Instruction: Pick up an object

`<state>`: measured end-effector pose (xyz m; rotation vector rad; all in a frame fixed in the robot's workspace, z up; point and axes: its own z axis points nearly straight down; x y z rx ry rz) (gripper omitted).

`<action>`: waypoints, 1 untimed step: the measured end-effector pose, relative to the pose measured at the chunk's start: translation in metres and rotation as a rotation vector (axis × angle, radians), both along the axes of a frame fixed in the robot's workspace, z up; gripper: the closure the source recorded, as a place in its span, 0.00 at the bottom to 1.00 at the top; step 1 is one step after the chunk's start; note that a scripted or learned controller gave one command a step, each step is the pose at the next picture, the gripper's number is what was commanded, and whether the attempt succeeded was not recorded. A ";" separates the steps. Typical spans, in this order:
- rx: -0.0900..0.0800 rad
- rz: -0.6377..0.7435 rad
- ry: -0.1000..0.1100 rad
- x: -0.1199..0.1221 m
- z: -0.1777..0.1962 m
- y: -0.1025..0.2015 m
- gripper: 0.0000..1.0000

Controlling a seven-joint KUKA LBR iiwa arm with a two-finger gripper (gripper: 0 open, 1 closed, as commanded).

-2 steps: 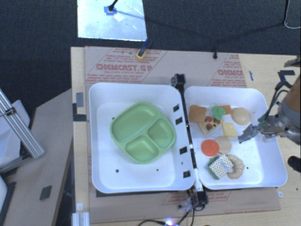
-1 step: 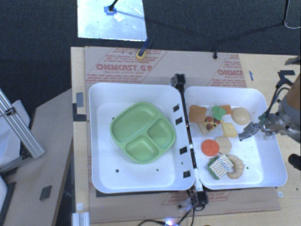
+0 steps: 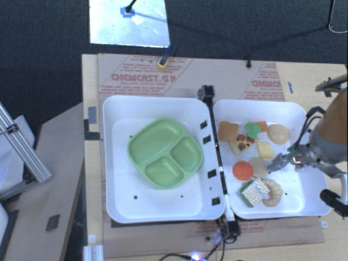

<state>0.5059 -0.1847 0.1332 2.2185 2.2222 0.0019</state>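
The right bin (image 3: 298, 113) holds several toy foods: a brown bread piece (image 3: 228, 130), a pizza slice (image 3: 241, 144), a green item (image 3: 252, 129), a beige round (image 3: 278, 134), a yellow cheese block (image 3: 265, 149), a red tomato (image 3: 243, 171), a pale disc (image 3: 259, 167), a green-white checkered pack (image 3: 255, 192) and a tan ring (image 3: 272, 193). My gripper (image 3: 277, 162) reaches in from the right, low over the bin, its tip just right of the pale disc and below the cheese block. Nothing shows between its fingers.
The left bin (image 3: 117, 145) holds a green compartment tray (image 3: 165, 152). A black divider (image 3: 215, 156) runs between the bins. The arm's body (image 3: 329, 140) hangs over the right bin's right rim. A metal plate (image 3: 129, 15) lies beyond the bench.
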 end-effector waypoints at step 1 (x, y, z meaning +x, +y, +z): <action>0.001 0.000 0.002 0.001 -0.051 0.000 0.00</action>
